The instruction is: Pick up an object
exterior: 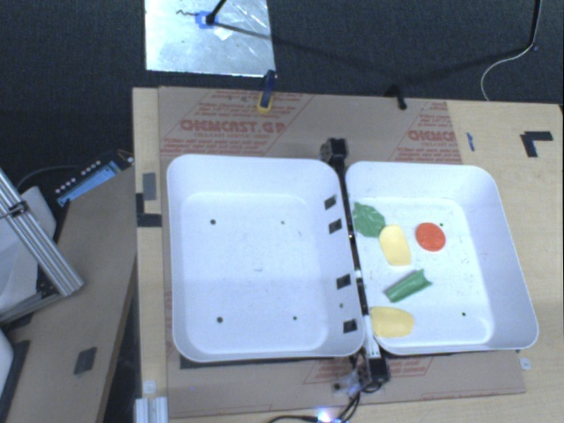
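Two shallow white bins sit side by side on a brown cardboard sheet point(370, 117) that covers the tabletop point(84, 263). Taking the dark hinge strip point(351, 263) between them as the landmark, the left bin point(189, 192) lies to its left and the right bin point(493, 236) to its right.

Five small objects rest on the right bin's floor, all close to that strip. A dark green leafy piece point(368, 219) lies just right of the strip, toward its upper half. A pale yellow oblong point(396, 245) sits just below and to the right of the leafy piece, nearly touching it. A round red-orange disc point(430, 236) lies farther right of the strip than the oblong, just beside it. A green pod-shaped piece point(407, 285) lies tilted below the oblong, apart from it. A second yellow lump point(391, 322) rests just right of the strip's lower end, near the bin's front wall.

Above the strip's far end, beyond the cardboard, a shiny metal plate point(208, 25) lies on the dark floor. Well left of the strip, an aluminium frame rail point(35, 241) slants across the tabletop edge.

Whether the pincer is spread or pressed together cannot be told from this view.
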Robot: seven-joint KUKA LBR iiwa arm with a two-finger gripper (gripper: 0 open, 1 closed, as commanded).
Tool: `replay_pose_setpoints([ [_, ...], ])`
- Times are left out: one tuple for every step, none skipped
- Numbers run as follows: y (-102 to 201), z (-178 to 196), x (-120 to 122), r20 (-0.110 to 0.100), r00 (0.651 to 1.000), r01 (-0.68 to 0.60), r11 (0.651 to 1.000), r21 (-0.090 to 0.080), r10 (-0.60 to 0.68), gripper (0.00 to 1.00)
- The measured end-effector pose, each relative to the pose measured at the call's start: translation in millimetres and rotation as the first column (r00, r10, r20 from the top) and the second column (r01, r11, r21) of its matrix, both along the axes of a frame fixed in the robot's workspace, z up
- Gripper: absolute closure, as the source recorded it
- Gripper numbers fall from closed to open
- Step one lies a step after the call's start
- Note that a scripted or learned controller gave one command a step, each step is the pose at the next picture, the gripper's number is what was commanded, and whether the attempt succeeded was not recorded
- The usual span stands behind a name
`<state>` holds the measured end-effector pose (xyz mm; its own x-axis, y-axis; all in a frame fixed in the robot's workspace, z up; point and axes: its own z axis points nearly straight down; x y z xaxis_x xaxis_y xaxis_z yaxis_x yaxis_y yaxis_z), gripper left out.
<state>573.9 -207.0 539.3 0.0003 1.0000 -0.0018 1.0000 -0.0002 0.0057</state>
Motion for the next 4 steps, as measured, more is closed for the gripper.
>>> replay_pose_setpoints([
  [1.3, -16.3, 44.2, -0.001, 1.0, -0.006, 1.0, -0.001, 0.006, 1.0],
  [1.8, -52.4, 88.0, -0.004, 1.0, -0.007, 1.0, 0.001, 0.007, 1.0],
  [17.9, -21.6, 40.5, -0.004, 1.0, -0.004, 1.0, 0.001, 0.004, 1.0],
  [0.6, -61.9, 96.3, 0.001, 1.0, -0.006, 1.0, -0.002, 0.006, 1.0],
])
